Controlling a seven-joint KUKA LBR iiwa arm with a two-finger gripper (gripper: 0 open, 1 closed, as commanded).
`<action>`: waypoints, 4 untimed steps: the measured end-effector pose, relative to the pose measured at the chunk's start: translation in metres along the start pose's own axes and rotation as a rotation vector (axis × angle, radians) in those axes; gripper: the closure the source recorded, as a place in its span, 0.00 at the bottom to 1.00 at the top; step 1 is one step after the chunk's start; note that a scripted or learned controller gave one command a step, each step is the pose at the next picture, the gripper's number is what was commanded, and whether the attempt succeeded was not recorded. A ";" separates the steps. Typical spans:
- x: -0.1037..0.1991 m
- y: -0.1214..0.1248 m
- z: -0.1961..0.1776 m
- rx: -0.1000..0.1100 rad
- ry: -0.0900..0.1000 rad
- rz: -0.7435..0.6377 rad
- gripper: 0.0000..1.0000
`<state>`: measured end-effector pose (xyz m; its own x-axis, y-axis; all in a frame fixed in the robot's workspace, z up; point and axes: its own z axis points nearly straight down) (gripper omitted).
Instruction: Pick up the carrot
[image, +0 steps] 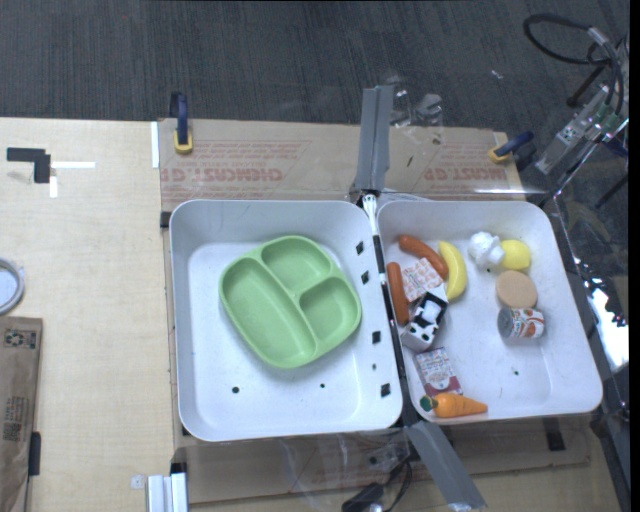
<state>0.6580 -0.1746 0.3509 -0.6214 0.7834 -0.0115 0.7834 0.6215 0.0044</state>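
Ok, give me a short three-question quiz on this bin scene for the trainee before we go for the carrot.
1. True or false: the carrot lies on the green divided plate.
2. Which bin holds the banana? A) left bin B) right bin
3. Fill in: the carrot lies in the right bin's near-____ corner.

Key:
1. False; it lies in the right bin.
2. B
3. left
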 end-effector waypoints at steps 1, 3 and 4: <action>-0.034 -0.033 0.071 0.001 0.010 -0.381 1.00; -0.036 -0.031 0.051 -0.004 0.001 -0.378 1.00; -0.037 -0.031 0.041 -0.007 -0.004 -0.377 1.00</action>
<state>0.6578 -0.2232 0.3105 -0.8659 0.4998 -0.0170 0.4998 0.8661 0.0056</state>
